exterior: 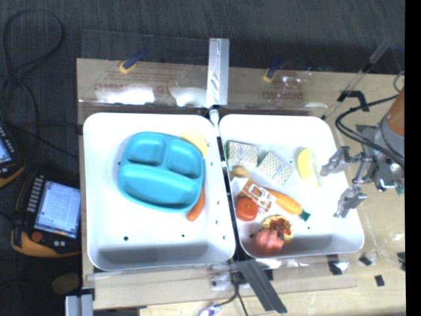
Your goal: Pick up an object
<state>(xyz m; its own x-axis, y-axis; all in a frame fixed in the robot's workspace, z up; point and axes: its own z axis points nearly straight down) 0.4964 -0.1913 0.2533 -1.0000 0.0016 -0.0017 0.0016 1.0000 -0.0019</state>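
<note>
No legible text, labels or numbers anywhere.

Dark grey carpeted floor (197, 8) around my light wooden bench (381, 110), black cables looping (33, 31) at the left, a handheld orange-edged control pendant with lit screen (49, 212) lying beside them.

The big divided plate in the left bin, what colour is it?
Light blue plastic divided plate, seen in the camera view.

Robot lab, test bench setup. Plywood bench (368, 104) with two white bins (105, 242), clamps (131, 60), loose cables (33, 31), handheld control tablet (52, 209) on carpeted floor.
</note>
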